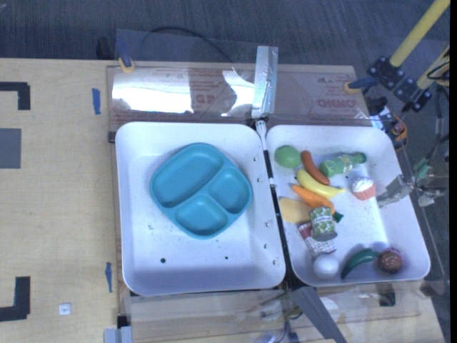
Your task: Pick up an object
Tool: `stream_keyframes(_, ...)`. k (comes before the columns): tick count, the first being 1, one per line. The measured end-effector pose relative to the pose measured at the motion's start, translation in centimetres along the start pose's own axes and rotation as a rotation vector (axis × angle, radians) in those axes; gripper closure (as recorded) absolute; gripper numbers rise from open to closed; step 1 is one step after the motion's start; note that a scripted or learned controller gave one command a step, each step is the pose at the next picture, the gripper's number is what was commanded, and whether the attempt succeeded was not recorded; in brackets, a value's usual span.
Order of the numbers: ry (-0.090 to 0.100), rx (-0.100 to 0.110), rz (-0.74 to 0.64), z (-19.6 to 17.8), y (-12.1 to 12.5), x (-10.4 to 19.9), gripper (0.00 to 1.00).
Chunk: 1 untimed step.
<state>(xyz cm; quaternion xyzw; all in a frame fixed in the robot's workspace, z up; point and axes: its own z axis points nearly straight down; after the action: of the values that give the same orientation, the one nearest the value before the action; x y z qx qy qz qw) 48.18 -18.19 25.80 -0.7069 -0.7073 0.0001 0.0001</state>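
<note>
The right white bin (403, 224) holds several toy foods. Near its back lie a green round fruit (287, 156), a red-orange sausage shape (309, 166) and a green leafy piece (341, 165). A yellow banana (319, 184) and an orange carrot (312, 197) lie across the middle, with a yellow wedge (291, 211) to their left. A small red and white piece (363, 187) sits to the right. Toward the front are a green-labelled packet (323, 225), a white ball (326, 265), a dark green pepper (359, 260) and a dark red round item (390, 261).
A blue divided plate (201, 189) lies in the left white bin (136, 263). A metal bracket (400, 189) reaches over the right bin's right rim. A yellow pole with black clamps (400, 56) stands at the back right. A clear taped panel (214, 88) rises behind the bins.
</note>
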Motion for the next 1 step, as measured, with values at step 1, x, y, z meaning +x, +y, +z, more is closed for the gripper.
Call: stream_keyframes(1, 0.002, 0.003, 0.116, 5.53, 6.41, 7.65, 0.00)
